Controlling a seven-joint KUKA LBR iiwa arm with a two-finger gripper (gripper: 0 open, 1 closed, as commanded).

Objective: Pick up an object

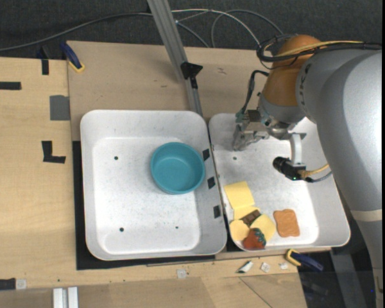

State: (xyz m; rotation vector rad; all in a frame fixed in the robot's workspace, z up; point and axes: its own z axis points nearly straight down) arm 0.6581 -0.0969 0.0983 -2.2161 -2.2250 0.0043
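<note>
A blue bowl (176,167) sits in my left bin (102,191). My claw (245,137) hangs over the right bin's (321,201) far end, holding nothing; how wide it gapes I cannot tell. Yellow sponges (239,196) and an orange piece (286,222) lie nearer.

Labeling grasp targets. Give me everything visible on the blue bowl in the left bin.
The blue bowl is a round, teal-blue dish that looks like smooth plastic, with a plain rim and a slightly darker inside. It stands upright, open side up, with nothing visible in it. It sits on the floor of the left bin, toward that bin's right side and near its far half, apart from the walls. Nothing besides the bin floor touches it. The tool is over the right bin, well away from it.
</note>
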